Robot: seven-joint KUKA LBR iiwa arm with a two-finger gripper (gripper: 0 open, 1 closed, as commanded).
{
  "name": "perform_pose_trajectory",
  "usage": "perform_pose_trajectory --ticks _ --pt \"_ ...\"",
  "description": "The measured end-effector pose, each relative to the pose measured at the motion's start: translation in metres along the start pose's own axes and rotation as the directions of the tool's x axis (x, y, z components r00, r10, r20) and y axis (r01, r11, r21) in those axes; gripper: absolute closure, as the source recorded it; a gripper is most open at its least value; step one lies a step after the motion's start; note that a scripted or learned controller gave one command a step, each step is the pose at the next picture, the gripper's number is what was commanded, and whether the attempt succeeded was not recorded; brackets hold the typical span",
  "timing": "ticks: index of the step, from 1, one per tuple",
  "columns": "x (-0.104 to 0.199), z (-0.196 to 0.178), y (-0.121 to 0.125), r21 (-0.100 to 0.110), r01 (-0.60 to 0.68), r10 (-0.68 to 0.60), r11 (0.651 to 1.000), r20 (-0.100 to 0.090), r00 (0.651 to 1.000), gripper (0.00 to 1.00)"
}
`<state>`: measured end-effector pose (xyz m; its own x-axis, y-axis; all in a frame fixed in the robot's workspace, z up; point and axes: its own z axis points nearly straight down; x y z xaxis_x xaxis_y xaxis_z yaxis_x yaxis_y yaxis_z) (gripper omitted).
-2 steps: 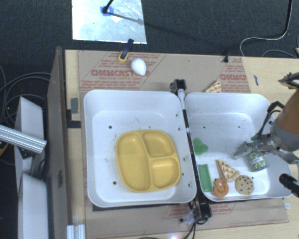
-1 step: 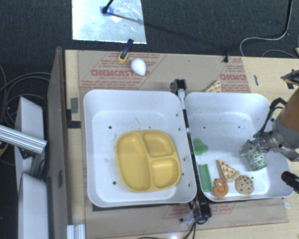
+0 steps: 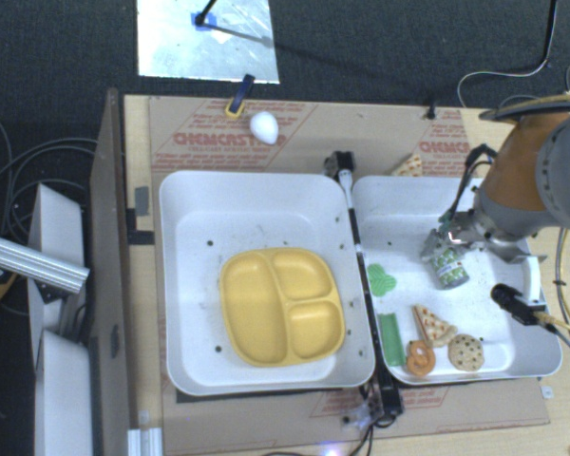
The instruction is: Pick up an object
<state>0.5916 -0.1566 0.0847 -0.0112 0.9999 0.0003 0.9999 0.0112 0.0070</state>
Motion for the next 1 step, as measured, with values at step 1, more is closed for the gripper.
perform_pose_trajectory --ticks 1 --pt "0.1141 -0.1066 0.0194 -0.007 0.006 -0.006 1.000 -0.004 1.000 1.00"
